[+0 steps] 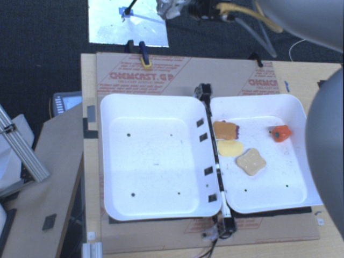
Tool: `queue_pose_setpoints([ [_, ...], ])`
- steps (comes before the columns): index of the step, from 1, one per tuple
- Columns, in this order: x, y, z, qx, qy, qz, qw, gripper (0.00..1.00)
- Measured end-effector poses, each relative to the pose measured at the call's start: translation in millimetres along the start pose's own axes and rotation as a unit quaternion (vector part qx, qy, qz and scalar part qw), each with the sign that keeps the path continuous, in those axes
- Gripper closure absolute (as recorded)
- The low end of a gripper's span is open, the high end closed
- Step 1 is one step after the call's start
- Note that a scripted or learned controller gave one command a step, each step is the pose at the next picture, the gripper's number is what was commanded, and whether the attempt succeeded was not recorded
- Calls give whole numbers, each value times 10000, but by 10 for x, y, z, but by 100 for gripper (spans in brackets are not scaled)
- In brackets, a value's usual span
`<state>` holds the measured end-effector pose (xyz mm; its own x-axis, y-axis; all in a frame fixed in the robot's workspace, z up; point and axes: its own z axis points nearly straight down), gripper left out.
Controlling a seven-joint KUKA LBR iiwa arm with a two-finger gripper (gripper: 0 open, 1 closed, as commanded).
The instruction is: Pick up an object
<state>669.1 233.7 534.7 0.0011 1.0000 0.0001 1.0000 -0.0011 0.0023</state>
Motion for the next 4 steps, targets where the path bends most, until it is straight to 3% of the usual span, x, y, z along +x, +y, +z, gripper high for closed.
queue_pose_setpoints([
  [1, 5, -8, -5, 2, 2, -9, 10000, 0],
  [2, 8, -9, -122, -12, 7, -24, 10000, 100],
  [3, 9, -9, -118, -7, 7, -27, 10000, 0],
  [4, 12, -10, -234, -20, 12, -42, 10000, 100],
])
